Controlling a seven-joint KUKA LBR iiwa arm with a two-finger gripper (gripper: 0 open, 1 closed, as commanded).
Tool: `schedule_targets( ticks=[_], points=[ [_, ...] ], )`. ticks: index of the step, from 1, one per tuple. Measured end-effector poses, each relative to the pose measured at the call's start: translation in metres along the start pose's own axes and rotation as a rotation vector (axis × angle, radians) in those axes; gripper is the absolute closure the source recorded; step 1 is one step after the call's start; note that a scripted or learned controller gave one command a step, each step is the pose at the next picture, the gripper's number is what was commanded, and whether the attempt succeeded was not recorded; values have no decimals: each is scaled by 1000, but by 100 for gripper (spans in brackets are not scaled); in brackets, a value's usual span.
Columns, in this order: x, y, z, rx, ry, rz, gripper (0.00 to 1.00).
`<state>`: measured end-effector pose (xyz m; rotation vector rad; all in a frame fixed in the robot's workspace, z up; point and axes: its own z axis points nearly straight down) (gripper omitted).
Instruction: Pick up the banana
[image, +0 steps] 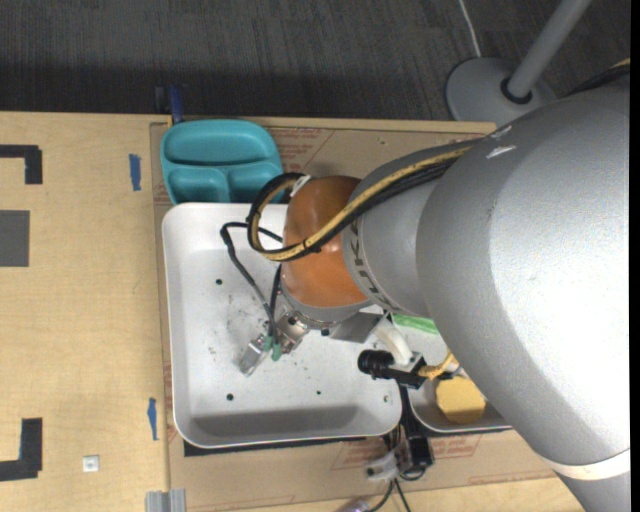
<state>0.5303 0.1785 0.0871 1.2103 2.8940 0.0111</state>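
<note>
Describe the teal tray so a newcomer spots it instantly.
Find the big white bin under the grey arm. Beside its far rim, on the tan bench, sits the teal tray. It alone is blue-green and moulded into compartments; the bin is plain white.

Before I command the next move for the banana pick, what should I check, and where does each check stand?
1. Banana located: cannot tell; the arm covers most of the right bin.
2. Gripper position: ok, low over the left bin, near its middle.
3. Banana in gripper: not ok; bare white floor lies around it.
4. Right bin contents: a tan block and a green item lie there; whether the banana is among them, cannot tell.
5. Teal tray: ok, apart from the gripper, past the left bin's far rim.
</note>
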Motion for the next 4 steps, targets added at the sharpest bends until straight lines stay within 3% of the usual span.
schedule_targets(
  ticks=[1,2,3,4],
  points=[
    [54,-18,-49,9,0,407,0],
    [46,5,-11,8,-2,696,0],
    [61,-11,-44,9,-3,892,0],
    [68,-3,-76,8,-2,766,0]
  ],
)
